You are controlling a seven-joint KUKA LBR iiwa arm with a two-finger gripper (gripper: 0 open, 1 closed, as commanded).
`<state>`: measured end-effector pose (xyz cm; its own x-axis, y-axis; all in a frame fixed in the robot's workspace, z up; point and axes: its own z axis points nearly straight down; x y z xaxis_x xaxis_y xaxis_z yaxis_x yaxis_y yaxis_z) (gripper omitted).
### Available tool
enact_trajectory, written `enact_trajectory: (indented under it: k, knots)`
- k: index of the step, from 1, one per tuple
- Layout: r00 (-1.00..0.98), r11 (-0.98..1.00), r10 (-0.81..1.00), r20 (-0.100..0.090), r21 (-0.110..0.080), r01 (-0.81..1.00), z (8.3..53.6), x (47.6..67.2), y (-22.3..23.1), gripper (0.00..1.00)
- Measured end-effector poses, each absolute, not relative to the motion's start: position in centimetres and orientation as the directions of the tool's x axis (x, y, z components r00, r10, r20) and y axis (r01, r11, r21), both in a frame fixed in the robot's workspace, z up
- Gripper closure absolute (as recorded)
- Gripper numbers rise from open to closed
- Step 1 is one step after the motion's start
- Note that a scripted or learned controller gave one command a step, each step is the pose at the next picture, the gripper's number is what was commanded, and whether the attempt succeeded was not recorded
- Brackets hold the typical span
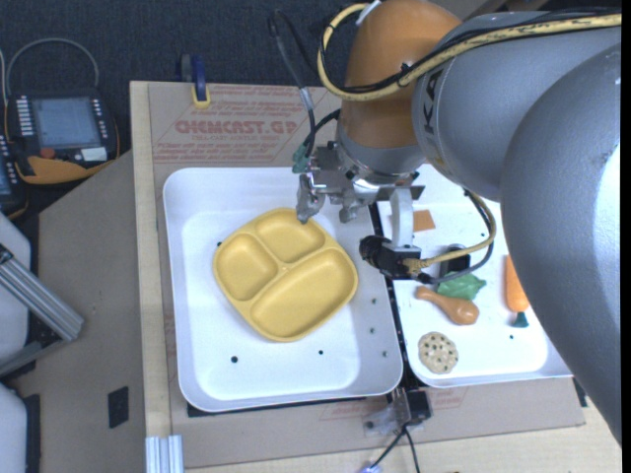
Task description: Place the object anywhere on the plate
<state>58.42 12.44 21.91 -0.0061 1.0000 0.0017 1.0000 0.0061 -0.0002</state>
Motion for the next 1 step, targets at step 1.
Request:
enact_trajectory:
  k: [1]
  knots:
    - [-0.004,0.004,1.0,0.001,0.002,1.0,23.04,58.09,15.9,1.0]
